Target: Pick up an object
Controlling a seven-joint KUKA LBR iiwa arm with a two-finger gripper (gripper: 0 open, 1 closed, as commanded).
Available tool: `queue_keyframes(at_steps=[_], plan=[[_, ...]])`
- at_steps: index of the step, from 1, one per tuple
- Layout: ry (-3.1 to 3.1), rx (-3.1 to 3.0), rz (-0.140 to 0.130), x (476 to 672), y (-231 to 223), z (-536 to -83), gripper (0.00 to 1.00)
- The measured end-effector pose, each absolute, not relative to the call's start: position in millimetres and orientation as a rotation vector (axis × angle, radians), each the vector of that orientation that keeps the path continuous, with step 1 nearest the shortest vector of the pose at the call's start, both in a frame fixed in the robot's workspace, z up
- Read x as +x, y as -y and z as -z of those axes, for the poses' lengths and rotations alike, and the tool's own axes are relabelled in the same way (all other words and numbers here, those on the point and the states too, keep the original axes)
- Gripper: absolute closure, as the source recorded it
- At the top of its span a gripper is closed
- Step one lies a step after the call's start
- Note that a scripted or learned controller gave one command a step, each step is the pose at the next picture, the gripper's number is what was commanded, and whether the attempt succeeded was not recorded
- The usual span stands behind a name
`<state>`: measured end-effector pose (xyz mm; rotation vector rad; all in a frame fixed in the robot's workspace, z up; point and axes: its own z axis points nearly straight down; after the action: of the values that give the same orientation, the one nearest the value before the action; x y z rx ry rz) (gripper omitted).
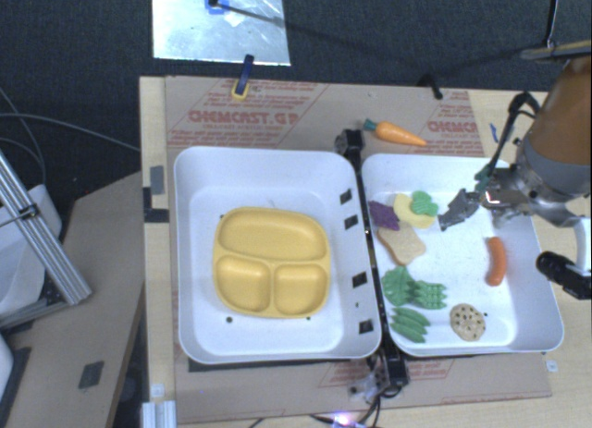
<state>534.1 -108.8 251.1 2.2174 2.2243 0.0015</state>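
On the surface, the right bin holds toy food; the hand hovers above, open, gripping nothing.

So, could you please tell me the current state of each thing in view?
Pincer: over the right bin, holding nothing.
Yellow tray: upright in left bin, bare.
Carrot: on the bench, outside the bins.
Sausage: lying in right bin.
Cookie: flat in right bin.
Bread slice: flat, beside the purple piece.
Green beans: lying in right bin.
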Motion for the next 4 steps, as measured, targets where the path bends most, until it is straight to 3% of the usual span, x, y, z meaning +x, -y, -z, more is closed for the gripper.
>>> queue_keyframes(at_steps=[1,2,3,4], plan=[[-2.213,2.222,0.001,576.7,209,-149,0.00],[-2.220,2.229,0.005,491.3,206,-82,0.00],[-2.224,2.212,-0.004,532.2,206,-85,0.00],[-2.235,2.212,-0.003,512.0,107,-85,0.00]])
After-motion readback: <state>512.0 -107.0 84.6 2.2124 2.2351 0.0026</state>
